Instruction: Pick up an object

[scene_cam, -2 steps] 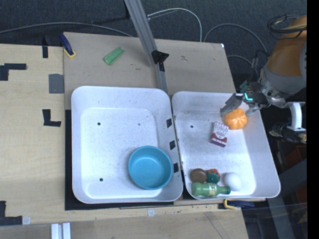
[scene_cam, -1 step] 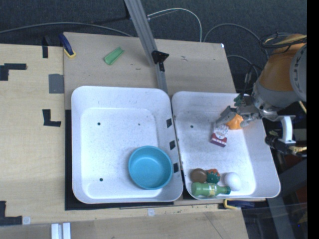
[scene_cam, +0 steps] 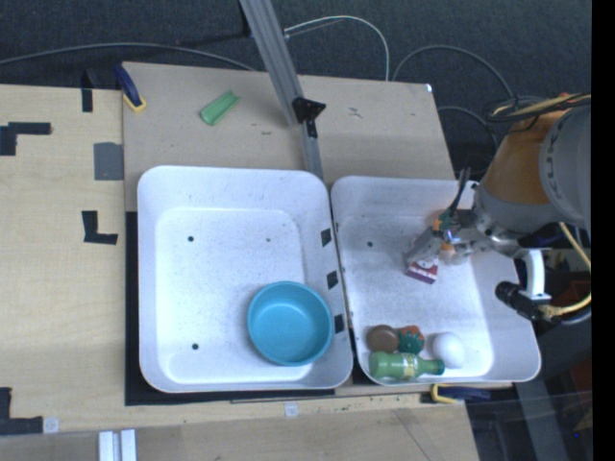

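One small packet [scene_cam: 422, 271] lies mid-bin in the right bin [scene_cam: 384, 209], just under my gripper [scene_cam: 430, 250], whose jaws I cannot tell apart or together; it looks light and flat, likely slippery, so I'd pinch its edges.

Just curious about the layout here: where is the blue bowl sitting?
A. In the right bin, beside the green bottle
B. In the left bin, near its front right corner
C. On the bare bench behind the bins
B: the blue bowl sits inside the left bin, near its front right corner, while the green bottle lies in the right bin.
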Robot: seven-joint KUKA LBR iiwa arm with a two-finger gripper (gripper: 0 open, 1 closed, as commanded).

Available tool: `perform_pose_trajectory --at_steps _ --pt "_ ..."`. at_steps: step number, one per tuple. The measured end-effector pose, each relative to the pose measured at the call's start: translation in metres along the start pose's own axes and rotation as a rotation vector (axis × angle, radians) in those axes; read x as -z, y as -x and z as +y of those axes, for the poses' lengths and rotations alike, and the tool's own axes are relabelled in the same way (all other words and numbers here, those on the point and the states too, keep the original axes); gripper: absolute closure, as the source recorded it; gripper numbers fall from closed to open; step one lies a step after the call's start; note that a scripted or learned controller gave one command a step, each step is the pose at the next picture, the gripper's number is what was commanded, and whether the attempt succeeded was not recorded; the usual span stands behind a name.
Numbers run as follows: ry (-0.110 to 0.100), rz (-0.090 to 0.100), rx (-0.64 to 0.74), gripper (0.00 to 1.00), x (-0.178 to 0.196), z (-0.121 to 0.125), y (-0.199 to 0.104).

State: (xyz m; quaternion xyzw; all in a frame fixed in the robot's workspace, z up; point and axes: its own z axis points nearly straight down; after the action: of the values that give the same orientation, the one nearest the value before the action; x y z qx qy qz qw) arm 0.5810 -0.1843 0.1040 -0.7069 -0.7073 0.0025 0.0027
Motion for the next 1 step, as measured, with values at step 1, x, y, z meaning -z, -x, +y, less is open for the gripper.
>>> perform_pose_trajectory --at_steps 1 --pt "0.006 -0.002 0.002 0.0 -0.016 0.0 -0.0006"
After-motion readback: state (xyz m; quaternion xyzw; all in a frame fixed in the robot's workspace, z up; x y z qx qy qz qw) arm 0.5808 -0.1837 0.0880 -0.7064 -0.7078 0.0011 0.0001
